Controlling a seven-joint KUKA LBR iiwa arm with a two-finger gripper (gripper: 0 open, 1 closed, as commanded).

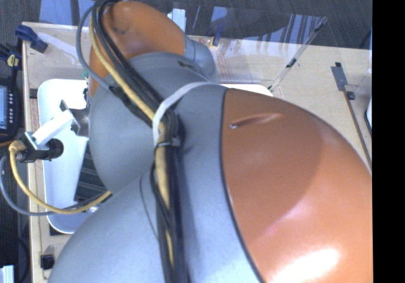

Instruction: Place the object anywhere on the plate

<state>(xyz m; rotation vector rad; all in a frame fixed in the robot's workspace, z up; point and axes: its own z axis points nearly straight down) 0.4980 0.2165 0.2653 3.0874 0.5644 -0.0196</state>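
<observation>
Arm (209,168) bulk hides claw, object and plate from us; we cannot tell their state or place. We should descend slowly over the left bin (57,142).

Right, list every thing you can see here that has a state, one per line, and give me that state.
arm: stretched across the view, close under the camera, covering most of both bins.
cable bundle: strapped along the arm by a white tie.
left bin: lying flat on the bench, only its left part visible.
right bin: just a sliver of its far rim showing.
gripper: cannot tell.
</observation>
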